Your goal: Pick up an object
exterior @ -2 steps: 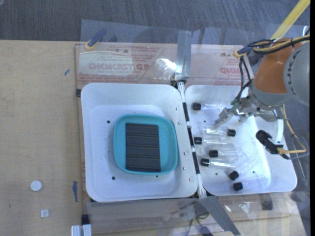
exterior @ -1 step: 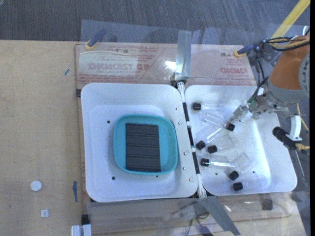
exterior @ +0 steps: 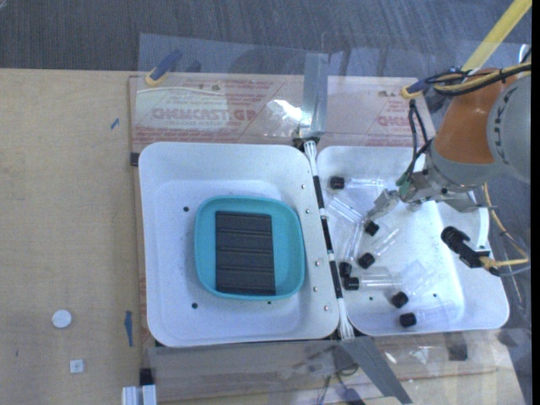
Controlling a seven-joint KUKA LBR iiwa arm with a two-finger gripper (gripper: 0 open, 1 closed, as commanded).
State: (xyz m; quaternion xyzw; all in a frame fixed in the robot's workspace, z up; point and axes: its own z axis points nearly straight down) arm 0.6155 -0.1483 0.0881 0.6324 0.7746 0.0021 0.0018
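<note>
We see several clear plastic tubes with black caps [exterior: 369, 241] strewn over the floor of the right-hand white bin [exterior: 472, 310], none lifted yet, so the pick is not done. The gripper [exterior: 381, 204] hangs low over the tubes near that bin's middle; we cannot tell what it grasps. Left of that bin, a teal tray holding a dark ribbed block [exterior: 248, 246] sits apart.

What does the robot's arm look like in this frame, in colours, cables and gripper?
The arm is grey with a broad orange band above the wrist. Black cables loop beside that band. The gripper is slim, metallic grey and tapers toward the right bin.
</note>
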